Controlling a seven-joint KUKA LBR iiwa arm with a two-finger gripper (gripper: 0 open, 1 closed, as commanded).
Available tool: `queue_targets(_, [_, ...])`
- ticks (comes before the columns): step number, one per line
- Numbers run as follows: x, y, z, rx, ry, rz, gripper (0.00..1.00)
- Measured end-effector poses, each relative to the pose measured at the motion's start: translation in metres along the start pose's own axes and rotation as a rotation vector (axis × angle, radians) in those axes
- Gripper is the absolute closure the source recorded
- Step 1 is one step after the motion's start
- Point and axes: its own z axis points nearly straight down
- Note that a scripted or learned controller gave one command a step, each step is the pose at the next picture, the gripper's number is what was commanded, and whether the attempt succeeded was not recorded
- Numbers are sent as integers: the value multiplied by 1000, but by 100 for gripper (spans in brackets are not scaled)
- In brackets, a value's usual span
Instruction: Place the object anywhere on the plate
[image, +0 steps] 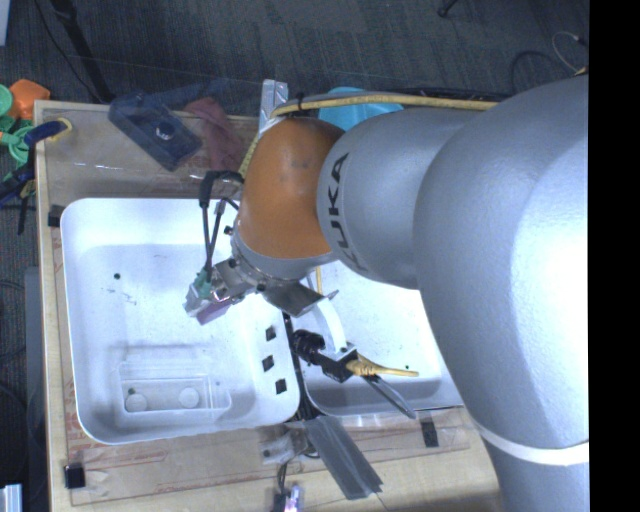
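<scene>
My gripper (208, 296) hangs over the middle of the left bin (90, 250), just left of the divider between the bins. A small green and pale purple bit shows at its tip; I cannot tell whether that is a held object or part of the gripper. A clear, shallow plastic tray (170, 386) lies on the left bin's floor near the front, below and left of the gripper. A tool with a black and yellow handle (352, 368) rests in the right bin (400, 395) close to the divider. The orange band and grey arm hide most of the right bin.
Behind the bins on the bench lie a dark blue object (152, 127) and a reddish cloth (212, 118). Green and orange toys (16, 122) sit off the bench's far left corner. A metal bracket (335, 455) sticks out at the front edge.
</scene>
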Motion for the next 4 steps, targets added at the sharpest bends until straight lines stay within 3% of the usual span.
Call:
queue_targets(1, [-11, -58, 1, 4, 2, 196, 100])
queue_targets(2, [-74, -82, 1, 2, 2, -41, 100])
queue_targets(3, [-39, -67, -55, -3, -1, -169, 100])
queue_targets(4, [15, 4, -52, 0, 0, -288, 100])
